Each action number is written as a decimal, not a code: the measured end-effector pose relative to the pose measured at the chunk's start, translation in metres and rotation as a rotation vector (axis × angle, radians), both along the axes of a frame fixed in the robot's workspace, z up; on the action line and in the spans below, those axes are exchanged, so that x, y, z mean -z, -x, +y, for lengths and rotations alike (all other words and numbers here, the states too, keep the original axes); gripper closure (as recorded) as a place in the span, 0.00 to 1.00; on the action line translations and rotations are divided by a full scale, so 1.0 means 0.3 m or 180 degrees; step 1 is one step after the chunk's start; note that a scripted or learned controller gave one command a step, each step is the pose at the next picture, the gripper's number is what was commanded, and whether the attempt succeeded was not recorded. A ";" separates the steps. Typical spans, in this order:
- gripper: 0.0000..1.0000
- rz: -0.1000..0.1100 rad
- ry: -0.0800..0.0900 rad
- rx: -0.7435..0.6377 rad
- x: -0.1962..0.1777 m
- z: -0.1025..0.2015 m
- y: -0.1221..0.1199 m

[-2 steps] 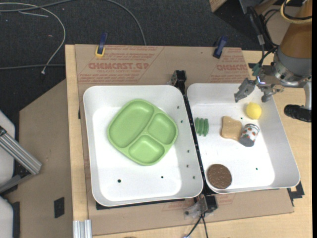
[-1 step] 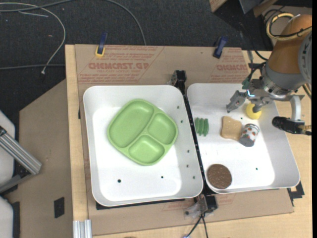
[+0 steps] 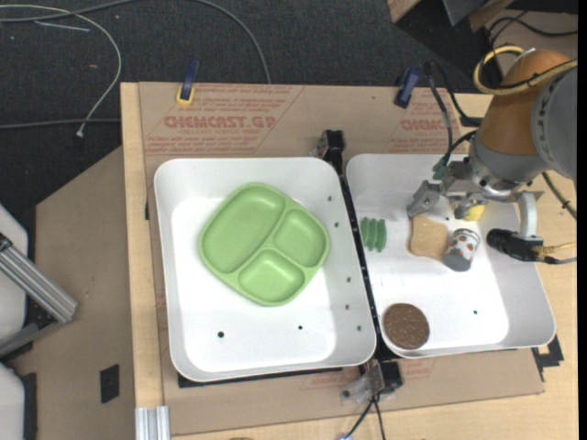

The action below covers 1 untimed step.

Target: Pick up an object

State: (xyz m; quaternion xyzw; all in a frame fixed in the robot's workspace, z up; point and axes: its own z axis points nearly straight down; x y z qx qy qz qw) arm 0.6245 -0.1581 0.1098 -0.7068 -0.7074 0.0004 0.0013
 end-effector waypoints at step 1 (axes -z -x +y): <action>0.00 0.0008 -0.0001 0.0000 0.087 0.003 0.001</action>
